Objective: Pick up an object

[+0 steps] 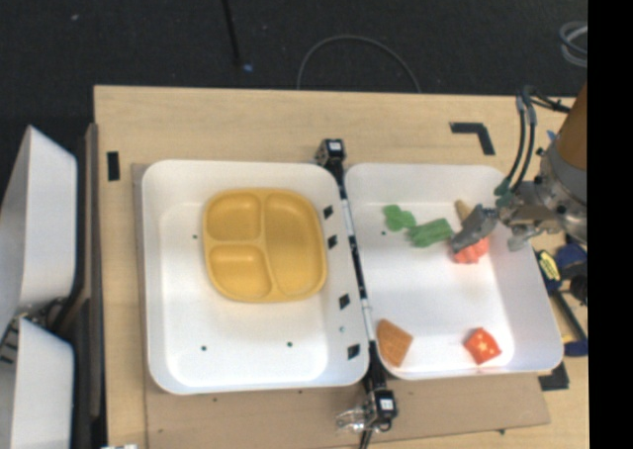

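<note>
From the overhead camera I see my pincer [475, 231] low in the right bin [514, 343], right at a soft-looking salmon-pink piece [473, 251], my likely pick, though I cannot tell whether it is clenched or released. Just left of the pincer lie two green lumps [417, 225]; below it sit a tan wedge [394, 343] and a red block [483, 345]. Far left, a yellow three-compartment plate [265, 244] rests in the other bin [168, 338] on the counter [247, 119].

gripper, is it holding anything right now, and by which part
Cannot be told: the gripper sits right over the salmon-pink object in the right bin, but no grasp is visible.
</note>
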Tool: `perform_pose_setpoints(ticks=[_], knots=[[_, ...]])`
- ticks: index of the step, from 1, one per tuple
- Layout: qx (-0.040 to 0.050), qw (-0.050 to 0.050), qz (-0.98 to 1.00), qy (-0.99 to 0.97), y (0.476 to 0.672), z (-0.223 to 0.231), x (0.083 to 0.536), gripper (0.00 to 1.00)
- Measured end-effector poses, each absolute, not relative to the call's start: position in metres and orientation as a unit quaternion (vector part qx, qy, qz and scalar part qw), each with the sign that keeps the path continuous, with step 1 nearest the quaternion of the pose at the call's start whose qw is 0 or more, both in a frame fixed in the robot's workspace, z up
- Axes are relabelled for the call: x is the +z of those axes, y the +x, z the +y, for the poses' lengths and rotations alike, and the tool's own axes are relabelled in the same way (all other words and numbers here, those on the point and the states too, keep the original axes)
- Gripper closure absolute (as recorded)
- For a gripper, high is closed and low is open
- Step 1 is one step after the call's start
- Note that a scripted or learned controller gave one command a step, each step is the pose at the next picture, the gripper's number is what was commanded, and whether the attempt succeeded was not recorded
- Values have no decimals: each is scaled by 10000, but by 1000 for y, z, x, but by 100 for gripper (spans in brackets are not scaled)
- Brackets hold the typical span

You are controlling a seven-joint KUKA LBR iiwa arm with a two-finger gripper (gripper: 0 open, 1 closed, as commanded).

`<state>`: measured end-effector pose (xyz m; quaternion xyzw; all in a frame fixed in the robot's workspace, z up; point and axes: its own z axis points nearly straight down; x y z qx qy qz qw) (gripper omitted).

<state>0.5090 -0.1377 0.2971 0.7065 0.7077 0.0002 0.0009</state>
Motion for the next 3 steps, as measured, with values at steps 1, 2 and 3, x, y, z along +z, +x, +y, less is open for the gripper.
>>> perform_pose_setpoints(ticks=[1,2,3], knots=[[-15,-13,7068,7074,509,-129,239,0],[-12,-11,7065,7077,503,-122,187,0],[-14,-10,7063,7079,498,-119,143,0]])
